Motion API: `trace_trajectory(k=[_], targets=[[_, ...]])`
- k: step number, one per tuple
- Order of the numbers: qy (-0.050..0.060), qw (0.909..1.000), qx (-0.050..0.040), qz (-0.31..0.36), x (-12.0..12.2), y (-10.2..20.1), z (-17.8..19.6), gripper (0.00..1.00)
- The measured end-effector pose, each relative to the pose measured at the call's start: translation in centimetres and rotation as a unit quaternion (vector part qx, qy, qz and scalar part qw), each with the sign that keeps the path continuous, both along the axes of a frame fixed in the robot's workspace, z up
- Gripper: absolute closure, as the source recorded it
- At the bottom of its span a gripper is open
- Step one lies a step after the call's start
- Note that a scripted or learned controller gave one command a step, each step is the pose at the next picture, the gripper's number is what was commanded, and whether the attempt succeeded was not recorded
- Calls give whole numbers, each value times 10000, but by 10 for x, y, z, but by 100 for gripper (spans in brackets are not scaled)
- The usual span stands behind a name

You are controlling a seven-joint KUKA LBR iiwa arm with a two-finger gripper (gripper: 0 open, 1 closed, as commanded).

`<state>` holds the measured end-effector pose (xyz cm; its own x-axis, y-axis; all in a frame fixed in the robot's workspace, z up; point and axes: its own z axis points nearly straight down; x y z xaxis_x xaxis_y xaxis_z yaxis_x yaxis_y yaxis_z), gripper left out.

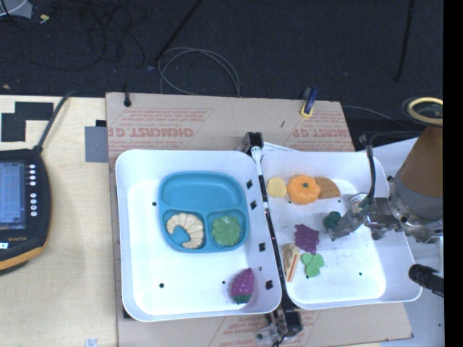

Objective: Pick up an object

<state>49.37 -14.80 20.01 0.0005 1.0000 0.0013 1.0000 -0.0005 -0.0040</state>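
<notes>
My gripper (343, 224) reaches in from the right over the middle of the right bin (362, 284). A small dark green object (332, 220) sits right at its tip, touching or nearly touching it. To its left lie a purple grape bunch (307, 236), a green broccoli piece (312, 264) and a pale stick-shaped piece (290, 259). Along the bin's far side are a yellow piece (276, 187), an orange pumpkin (304, 189) and a brown piece (329, 188).
The left bin (137, 266) holds a blue divided plate (202, 190) with a croissant (186, 229) and a green leaf (227, 230), plus a purple fruit (242, 285) near its front right corner. A black divider (264, 223) separates the bins. A teach pendant (18, 204) lies far left.
</notes>
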Motion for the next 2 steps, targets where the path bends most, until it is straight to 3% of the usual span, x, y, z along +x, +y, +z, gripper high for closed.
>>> trace_trajectory(k=[1, 2], targets=[[-23, 10000, -7, 11, 75, 6, -118, 0], [-27, 10000, 0, 27, 124, 45, -112, 0]])
